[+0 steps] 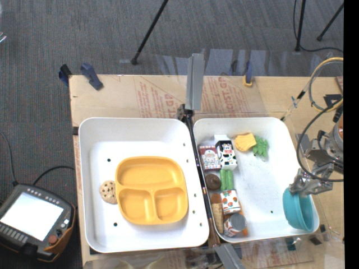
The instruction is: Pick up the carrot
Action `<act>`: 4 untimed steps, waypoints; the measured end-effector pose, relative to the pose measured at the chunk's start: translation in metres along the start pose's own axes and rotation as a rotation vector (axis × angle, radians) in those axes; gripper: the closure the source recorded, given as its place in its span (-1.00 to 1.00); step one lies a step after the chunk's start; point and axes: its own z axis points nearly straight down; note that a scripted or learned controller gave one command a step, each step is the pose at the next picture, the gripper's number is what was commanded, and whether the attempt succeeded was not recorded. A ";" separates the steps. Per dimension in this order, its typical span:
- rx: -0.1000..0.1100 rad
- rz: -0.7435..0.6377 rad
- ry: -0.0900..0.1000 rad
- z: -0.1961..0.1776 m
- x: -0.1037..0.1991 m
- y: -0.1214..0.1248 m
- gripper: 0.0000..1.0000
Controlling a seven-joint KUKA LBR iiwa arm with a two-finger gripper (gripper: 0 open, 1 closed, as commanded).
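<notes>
The carrot (245,142) is a short orange piece with a green leafy top (260,147), lying at the back of the right bin (269,129). My gripper (303,187) hangs at the right bin's right edge, just above the rim of a teal bowl (297,210) in the front right corner. It is well to the right of the carrot and nearer the front, with bare bin floor between them. Nothing shows between the gripper and the carrot's side.
Along the right bin's left wall lie two small cartons (217,154), a green piece (226,179), a brown disc (212,181), a printed box (230,202) and a can (235,225). The left bin holds a yellow divided plate (151,190) and a cookie (108,191).
</notes>
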 end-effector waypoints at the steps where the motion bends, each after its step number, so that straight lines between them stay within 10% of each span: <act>1: 0.001 -0.367 -0.003 -0.014 0.008 0.016 1.00; 4: 0.000 -1.227 -0.002 -0.023 -0.001 0.021 1.00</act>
